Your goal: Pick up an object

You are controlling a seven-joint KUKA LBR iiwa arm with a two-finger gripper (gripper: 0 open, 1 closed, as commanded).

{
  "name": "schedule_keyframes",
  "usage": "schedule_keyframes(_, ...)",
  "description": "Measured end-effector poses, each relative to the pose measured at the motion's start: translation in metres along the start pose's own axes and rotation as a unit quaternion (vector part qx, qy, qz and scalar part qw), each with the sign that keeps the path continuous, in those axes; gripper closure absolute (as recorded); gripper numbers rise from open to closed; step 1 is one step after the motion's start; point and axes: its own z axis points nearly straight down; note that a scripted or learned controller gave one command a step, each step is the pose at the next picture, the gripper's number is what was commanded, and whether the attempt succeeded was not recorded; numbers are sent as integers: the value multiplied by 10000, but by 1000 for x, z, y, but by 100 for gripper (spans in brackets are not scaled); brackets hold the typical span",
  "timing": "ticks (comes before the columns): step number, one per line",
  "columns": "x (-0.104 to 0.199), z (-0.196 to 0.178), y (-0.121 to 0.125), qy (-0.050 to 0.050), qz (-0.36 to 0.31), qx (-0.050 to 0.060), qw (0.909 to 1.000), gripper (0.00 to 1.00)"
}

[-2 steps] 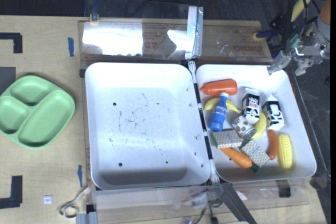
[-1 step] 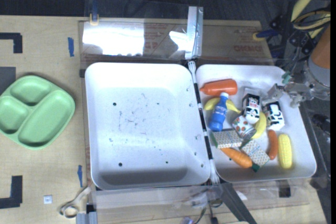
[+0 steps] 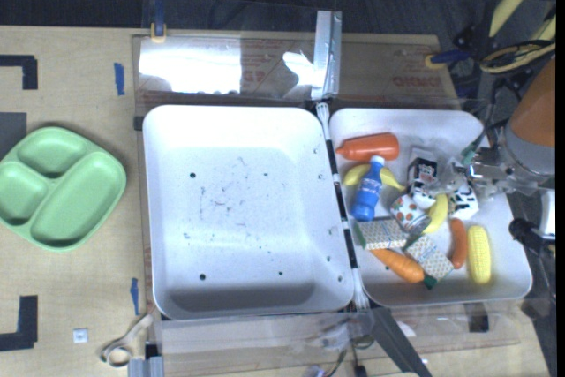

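Gripper (image 3: pixel 466 169) at right bin's (image 3: pixel 516 287) far-right edge; grip state unclear. Crowded toys: risk of nudging the dice (image 3: pixel 463 203), missing.

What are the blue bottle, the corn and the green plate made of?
The blue bottle looks like glossy plastic, with a bright shine along its side. The corn is probably moulded plastic or rubber: even yellow, smooth, toy-like. The green plate seems to be matte plastic, one flat pale green with soft rounded compartments. None can be told for sure from this view.
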Motion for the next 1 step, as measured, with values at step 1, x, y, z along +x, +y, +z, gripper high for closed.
schedule_keyframes(1, -1, 15, 28, 78, 613, 10, 9981, 0)
